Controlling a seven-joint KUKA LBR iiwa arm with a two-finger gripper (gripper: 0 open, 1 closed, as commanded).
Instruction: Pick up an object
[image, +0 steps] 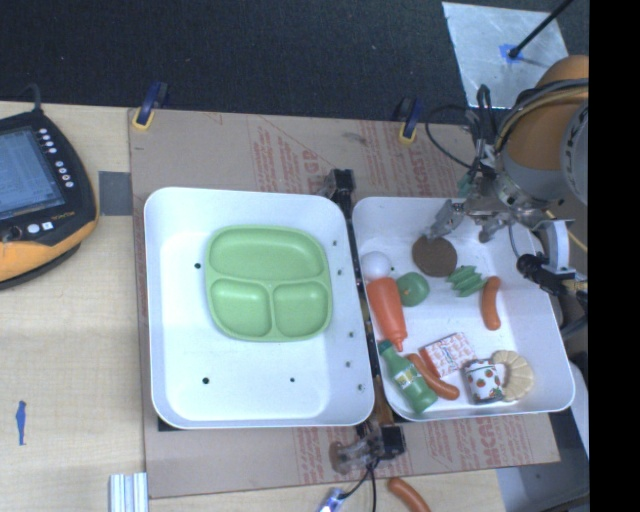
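Note:
The right white bin (560, 345) holds several toy foods. Among them are a brown disc (435, 256), a white egg (375, 265), a green ball (413, 288), an orange carrot (387, 310), a green leafy piece (465, 282) and an orange sausage (490, 302). Toward the bin's front lie a green bottle (408, 378), a red-and-white packet (448, 352) and a cookie-like toy (497, 377). My gripper (462, 230) hangs over the bin's back edge, just above and right of the brown disc. It is open, with nothing between its fingers.
The left bin (170, 360) holds a green divided plate (268, 280). A teach pendant (35, 200) lies at the far left of the bench. Clamps (150, 102) sit at the cardboard's back edge. A loose orange sausage (410, 492) lies in front of the bins.

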